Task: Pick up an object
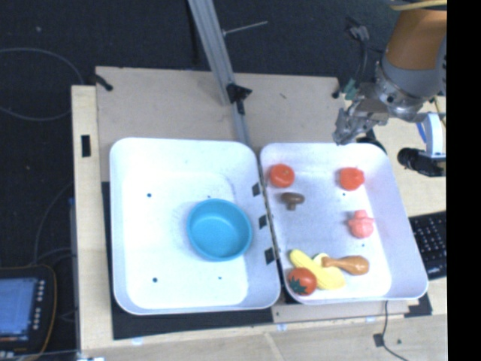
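Observation:
My gripper (346, 134) hangs above the far edge of the right bin (319, 156), with nothing visible between its fingers. Below it in that bin lie an orange-red ball (351, 177), a second orange-red ball (282, 175), a small brown mushroom-shaped piece (291, 199), a pink toy (361, 224), a yellow banana (316, 269), a brown drumstick-like piece (348, 264) and a red tomato (302, 280). A blue bowl (219, 229) sits in the left bin (150, 171).
A slanted grey metal post (218, 59) rises behind the bins. A black keyboard (430, 239) lies to the right of the right bin. The bench edge runs along the front.

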### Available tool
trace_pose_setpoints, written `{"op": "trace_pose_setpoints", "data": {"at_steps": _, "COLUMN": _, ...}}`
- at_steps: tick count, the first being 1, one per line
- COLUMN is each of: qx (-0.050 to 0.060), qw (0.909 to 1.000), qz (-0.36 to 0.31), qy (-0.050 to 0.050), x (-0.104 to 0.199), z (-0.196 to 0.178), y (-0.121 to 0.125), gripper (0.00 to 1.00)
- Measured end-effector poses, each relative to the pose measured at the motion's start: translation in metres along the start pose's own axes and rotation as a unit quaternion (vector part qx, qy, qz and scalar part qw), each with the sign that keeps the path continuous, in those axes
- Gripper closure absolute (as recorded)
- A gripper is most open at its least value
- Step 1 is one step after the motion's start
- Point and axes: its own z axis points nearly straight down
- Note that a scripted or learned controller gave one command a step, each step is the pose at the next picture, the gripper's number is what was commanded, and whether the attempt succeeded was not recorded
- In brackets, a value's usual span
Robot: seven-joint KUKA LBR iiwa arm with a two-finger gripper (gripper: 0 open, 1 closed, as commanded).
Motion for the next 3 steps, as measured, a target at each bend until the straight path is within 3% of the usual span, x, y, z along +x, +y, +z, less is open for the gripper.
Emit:
{"op": "trace_pose_setpoints", "data": {"at_steps": 1, "qx": 0.001, "qw": 1.0000, "qz": 0.000, "qy": 0.000, "x": 0.056, "z": 0.007, "y": 0.001, "gripper": 1.00}}
{"op": "trace_pose_setpoints", "data": {"at_steps": 3, "qx": 0.003, "qw": 1.0000, "qz": -0.001, "qy": 0.001, "x": 0.160, "z": 0.014, "y": -0.023, "gripper": 1.00}}
